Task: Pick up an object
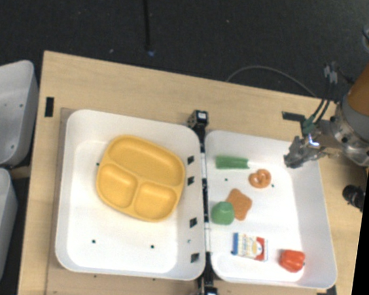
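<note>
The pretzel (259, 179) is judged the likeliest pick: a small orange ring in the right bin (318, 210), just down and to the left of the gripper (296, 155), nearer to it than any other item. No long axis is offered by it, being roughly round, so wrist turn matters little.

The gripper is seen at the bin's far right corner, above the rim; nothing is seen between the jaws. Whether they are parted or closed can't be told, as the tip is small and dark.

The green block (231, 162) lies farther left of the gripper, long axis running left-right across the bin. Below the pretzel, away from the gripper: a brown piece (238, 204), with a green round item (222, 213) touching or just beside its left edge. Farthest down: a small printed box (249, 246) and a red pepper (293, 260), apart from each other.

Well to the left, a yellow divided plate (141, 177) is held in the left bin (72, 230).

Next move is judged a short shift down-left, then descent.
</note>
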You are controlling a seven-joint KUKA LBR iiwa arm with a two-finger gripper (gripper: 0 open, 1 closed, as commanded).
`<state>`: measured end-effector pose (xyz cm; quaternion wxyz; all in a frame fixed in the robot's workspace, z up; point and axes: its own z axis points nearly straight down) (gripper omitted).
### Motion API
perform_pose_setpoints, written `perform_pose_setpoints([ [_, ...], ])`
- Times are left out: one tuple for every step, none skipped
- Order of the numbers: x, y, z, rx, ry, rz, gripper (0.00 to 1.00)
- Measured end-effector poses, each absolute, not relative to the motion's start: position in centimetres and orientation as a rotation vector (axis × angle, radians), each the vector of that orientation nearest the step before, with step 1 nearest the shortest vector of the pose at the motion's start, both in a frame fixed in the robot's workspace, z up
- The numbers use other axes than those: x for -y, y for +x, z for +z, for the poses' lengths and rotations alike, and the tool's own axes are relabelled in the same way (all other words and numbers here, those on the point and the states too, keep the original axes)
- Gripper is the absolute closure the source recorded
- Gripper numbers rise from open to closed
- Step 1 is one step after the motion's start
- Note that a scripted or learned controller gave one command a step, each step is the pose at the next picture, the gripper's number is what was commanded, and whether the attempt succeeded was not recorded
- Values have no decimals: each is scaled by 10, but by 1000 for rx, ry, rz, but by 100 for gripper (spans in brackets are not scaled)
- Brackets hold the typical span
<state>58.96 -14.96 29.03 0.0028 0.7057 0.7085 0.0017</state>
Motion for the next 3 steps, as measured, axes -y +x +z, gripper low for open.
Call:
perform_pose_setpoints([
  [108,576,280,-2226,2216,-1,100],
  [55,562,265,-2228,2216,0,100],
  [11,550,255,-2227,2217,-3,100],
])
